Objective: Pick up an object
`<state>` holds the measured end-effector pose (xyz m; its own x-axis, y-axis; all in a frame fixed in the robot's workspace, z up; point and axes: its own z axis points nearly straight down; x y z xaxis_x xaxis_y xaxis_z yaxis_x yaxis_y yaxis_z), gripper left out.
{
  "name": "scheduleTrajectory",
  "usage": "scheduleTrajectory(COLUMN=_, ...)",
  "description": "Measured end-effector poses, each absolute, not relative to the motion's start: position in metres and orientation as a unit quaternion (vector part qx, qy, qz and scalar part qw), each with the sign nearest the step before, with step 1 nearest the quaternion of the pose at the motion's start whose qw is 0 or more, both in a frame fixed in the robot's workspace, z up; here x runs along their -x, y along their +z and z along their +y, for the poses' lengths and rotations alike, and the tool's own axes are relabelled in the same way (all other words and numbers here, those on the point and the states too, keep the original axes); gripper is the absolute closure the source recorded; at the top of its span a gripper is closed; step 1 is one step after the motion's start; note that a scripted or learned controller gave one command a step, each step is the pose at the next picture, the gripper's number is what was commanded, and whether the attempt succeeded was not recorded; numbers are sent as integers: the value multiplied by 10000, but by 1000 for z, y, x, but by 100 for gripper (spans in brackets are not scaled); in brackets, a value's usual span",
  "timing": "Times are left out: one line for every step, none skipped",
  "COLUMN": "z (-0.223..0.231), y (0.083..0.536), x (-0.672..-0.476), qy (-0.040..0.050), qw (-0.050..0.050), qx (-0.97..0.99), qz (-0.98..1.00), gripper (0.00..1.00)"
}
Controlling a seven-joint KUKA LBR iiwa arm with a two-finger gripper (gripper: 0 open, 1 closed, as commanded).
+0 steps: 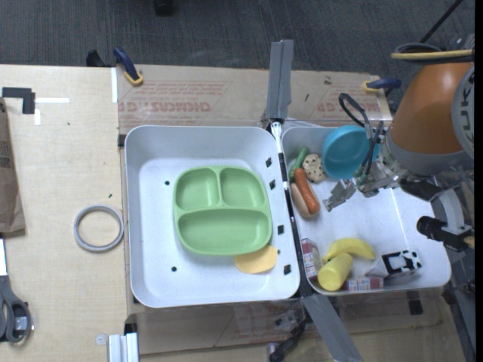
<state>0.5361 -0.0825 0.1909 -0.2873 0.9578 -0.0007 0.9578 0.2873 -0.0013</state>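
Observation:
The right bin holds a blue bowl at its back, tilted with its opening facing the camera. My gripper reaches in from the right and sits just below the bowl's lower edge, right against it; whether it has hold of the bowl is not visible. Left of the gripper lie a hot dog, a cookie and a small green piece. Near the front are a banana, a yellow cup, a black-and-white toy and a small red-and-white packet.
The left bin carries a green divided plate and a yellow disc at the plate's front edge. A grey ring and scissors lie on the bench to the left. A grey divider stands between the bins.

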Motion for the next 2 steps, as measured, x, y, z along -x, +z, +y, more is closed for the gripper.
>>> scheduleTrajectory(z=-100, y=138, x=-659, qy=12, qw=4, qx=6008, qz=-7994, gripper=0)
scheduleTrajectory(z=-177, y=135, x=-658, qy=6, qw=-14, qx=5788, qz=-8155, gripper=0)
